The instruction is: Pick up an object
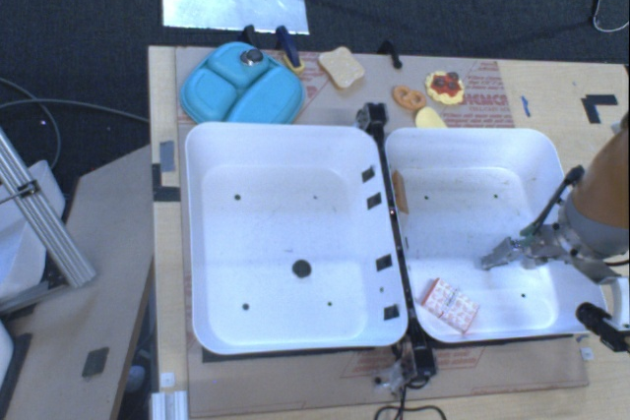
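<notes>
Gripper (489, 260): seen low in the right bin (472, 162), near its right wall; whether it is open or closed cannot be told
Object: a small patterned packet (450, 304) is lying by the right bin's front edge, apart from the gripper
Left bin (285, 148): a small dark disc (301, 268) is seen inside

Thing: small flat packet (450, 304), white with little red marks
Pose: lies flat, turned a bit crooked
Place: front left corner of the right bin (532, 148), near the wall
</notes>
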`<control>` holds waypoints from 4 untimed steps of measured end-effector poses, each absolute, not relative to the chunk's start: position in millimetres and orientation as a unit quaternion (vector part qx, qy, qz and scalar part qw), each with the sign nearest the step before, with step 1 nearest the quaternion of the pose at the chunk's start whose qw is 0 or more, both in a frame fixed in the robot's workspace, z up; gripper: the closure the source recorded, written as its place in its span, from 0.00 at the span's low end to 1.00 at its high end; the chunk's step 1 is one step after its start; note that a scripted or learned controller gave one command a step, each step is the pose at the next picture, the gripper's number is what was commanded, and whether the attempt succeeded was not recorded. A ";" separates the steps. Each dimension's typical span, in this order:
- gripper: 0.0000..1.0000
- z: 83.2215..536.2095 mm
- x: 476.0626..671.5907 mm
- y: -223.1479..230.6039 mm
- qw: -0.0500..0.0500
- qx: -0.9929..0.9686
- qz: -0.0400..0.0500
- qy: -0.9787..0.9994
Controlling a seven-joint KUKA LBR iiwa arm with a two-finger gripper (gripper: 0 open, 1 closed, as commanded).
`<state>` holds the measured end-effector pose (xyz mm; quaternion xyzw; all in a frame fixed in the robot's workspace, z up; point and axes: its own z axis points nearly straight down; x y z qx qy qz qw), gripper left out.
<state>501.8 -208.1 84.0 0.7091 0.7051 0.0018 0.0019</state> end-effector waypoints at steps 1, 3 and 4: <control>1.00 99.1 506.9 -206.7 0.005 0.706 0.004 0.708; 1.00 121.2 501.9 -129.2 -0.004 0.707 -0.001 0.707; 1.00 187.5 488.5 -54.2 0.001 0.703 0.003 0.711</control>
